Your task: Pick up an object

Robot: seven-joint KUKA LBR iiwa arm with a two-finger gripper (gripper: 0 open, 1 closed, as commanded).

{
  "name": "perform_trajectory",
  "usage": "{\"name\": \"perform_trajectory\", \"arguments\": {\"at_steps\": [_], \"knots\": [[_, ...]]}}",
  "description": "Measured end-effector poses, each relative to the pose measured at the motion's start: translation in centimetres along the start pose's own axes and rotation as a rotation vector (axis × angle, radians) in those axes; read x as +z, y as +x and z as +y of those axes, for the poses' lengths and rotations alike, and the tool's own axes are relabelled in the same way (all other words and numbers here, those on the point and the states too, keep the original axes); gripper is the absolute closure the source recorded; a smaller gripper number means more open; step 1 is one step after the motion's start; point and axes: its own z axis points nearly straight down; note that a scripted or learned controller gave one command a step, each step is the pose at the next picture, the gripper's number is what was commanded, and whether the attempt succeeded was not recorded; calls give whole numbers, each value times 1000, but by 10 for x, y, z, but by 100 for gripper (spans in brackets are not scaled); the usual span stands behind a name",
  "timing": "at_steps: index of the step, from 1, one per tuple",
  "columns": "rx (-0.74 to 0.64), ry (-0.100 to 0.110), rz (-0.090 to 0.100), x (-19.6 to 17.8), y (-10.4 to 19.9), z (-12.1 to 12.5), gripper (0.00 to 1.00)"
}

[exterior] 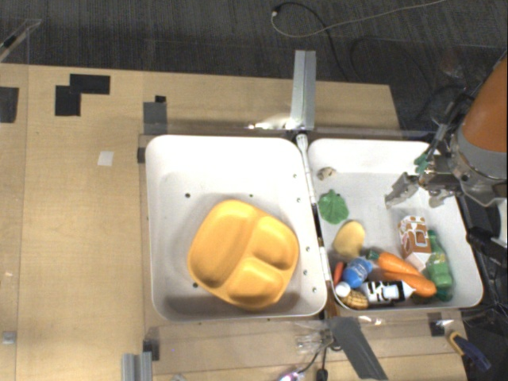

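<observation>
The tool (414,189) hangs released and empty above the right bin (373,161), just over the orange-and-white carton (414,236); the other objects crowd that bin's near corner. Best to descend straight onto the carton, fingers straddling its narrow sides; the carrot (405,267) touching it could snag.

Arm: enters at the right edge of the frame, a little above mid-height, reaching leftward.
Orange band: the rounded orange part sits at the far right (partly cut off by the frame edge).
Wrist: grey, just below and left of the orange part, with dark cables running up beside it.
Gripper (414,187): at the right of the frame, pointing left and down; metal parts spread to either side, nothing visibly between them.
</observation>
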Motion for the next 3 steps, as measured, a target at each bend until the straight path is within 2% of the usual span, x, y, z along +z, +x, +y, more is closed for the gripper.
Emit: {"name": "perform_trajectory", "arguments": {"at_steps": [1, 2, 3], "knots": [[107, 1, -1, 81, -41, -14, 0], [153, -3, -1, 145, -71, 1, 0], [153, -9, -2, 133, -70, 3, 100]]}}
